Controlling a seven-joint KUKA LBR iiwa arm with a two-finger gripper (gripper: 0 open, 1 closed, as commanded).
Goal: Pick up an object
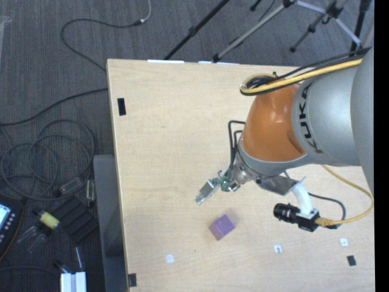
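Lying near the jaws (206, 191), apart, purple block (222, 226).

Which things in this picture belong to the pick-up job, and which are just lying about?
Belonging to the job:
- purple block on the wooden board
- the arm's tool, above and left of the block

Just lying about:
- cables on the floor
- tripod legs
- black tape marks
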